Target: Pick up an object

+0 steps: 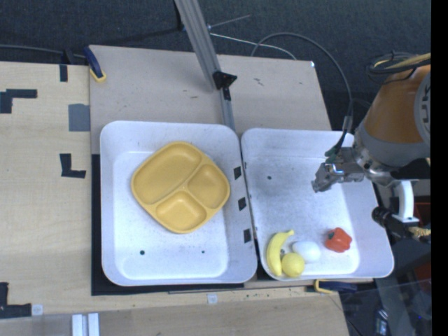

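Four small objects below hand (323, 181): red pepper (338, 239), white egg (306, 250), lemon (292, 264), banana (277, 249), clustered at right bin's (294, 152) near edge. Hand above bin floor; finger state indiscernible. Far left: yellow divided plate (180, 186).

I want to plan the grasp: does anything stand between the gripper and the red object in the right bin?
Nothing visible does. The gripper hangs over bare bin floor, and the red object lies nearer the front wall, apart from the white egg.

A robotics lab: a plywood bench (42, 187) marked with black tape, two white bins (115, 257) side by side, an aluminium camera pole (196, 26), loose cables.
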Robot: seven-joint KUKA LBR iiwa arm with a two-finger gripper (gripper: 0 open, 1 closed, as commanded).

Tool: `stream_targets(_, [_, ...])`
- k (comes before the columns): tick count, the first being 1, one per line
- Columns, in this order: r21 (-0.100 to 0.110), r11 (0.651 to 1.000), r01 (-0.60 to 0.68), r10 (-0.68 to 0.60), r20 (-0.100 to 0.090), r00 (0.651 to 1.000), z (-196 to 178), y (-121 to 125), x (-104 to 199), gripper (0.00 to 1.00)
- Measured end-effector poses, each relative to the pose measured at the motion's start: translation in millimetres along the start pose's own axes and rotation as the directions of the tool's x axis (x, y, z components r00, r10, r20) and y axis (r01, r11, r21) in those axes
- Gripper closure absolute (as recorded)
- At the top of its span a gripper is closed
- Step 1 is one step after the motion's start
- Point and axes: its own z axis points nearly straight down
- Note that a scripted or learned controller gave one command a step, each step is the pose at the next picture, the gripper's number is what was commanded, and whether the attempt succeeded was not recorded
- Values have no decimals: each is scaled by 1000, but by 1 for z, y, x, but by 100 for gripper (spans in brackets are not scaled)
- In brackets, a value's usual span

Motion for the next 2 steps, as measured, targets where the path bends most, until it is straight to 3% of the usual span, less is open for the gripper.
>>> stream_targets(2, [4,1000,5,-4,-3,1000,-4,31,91,100])
